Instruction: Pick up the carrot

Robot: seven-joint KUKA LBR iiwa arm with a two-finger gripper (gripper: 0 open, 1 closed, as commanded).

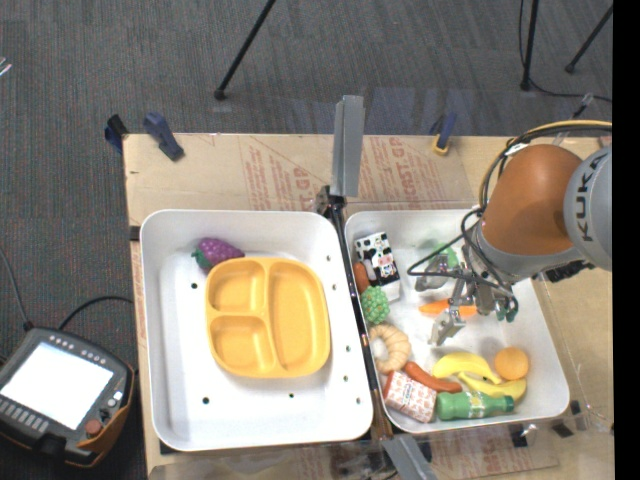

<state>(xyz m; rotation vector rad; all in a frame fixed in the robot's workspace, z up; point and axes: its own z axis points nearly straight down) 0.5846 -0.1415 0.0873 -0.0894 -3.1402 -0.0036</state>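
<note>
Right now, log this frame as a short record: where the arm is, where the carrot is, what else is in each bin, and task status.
arm: gripper low over right bin
carrot: an orange piece lies by the gripper; not clearly lifted
right bin: milk carton, banana, orange, green bottle
left bin: yellow tray, purple grapes
status: pickup not confirmed
</note>
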